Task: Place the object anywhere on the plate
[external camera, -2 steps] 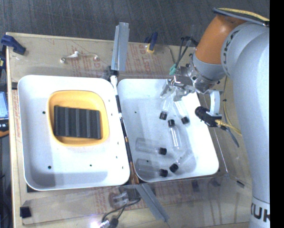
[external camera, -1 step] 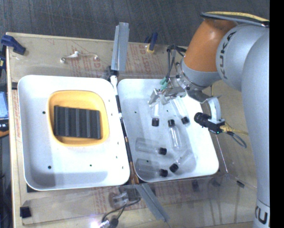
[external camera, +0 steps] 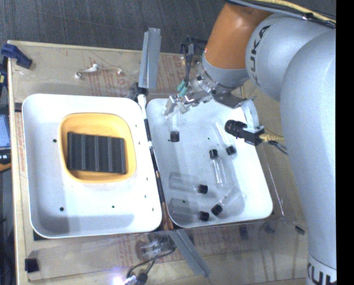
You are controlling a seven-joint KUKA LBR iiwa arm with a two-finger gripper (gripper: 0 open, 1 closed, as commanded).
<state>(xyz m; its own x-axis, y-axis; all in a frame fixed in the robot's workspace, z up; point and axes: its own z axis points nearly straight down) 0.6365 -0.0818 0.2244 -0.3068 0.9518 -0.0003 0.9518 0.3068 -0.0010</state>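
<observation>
The clear vials with black caps [external camera: 217, 166] lay loose in the right bin [external camera: 255, 183], the yellow plate [external camera: 96, 123] in the left bin [external camera: 40, 159] bore only its dark ridged insert [external camera: 97, 153], and the gripper [external camera: 178, 103] hung over the right bin's far corner, so the placing remained undone.

- The single camera sat fixed above the bench [external camera: 76, 58], looking down at a slant.
- It took in both bins [external camera: 40, 159], seemingly from moderate height.
</observation>
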